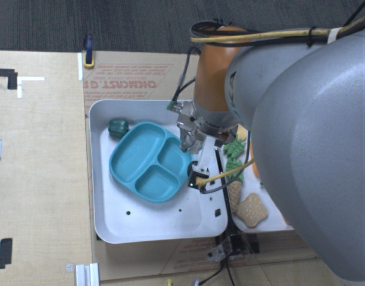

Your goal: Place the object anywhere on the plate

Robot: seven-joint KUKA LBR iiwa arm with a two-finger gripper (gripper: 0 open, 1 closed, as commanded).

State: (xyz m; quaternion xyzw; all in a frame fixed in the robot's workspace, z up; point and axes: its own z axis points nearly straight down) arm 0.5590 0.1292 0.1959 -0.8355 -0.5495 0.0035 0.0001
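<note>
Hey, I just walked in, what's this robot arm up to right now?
The grey arm reaches in from the right, its hand low at the right edge of a blue divided plate in the left white bin. A small dark green object sits beside the plate's upper left. Green and tan items lie in the right bin.

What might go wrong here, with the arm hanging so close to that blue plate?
The gripper sits right at the blue plate's rim, so it may nudge the plate sideways in the white bin. No object is visible between its fingers, so the placement may come up empty. A loose yellow cable dangles nearby and might snag.
</note>
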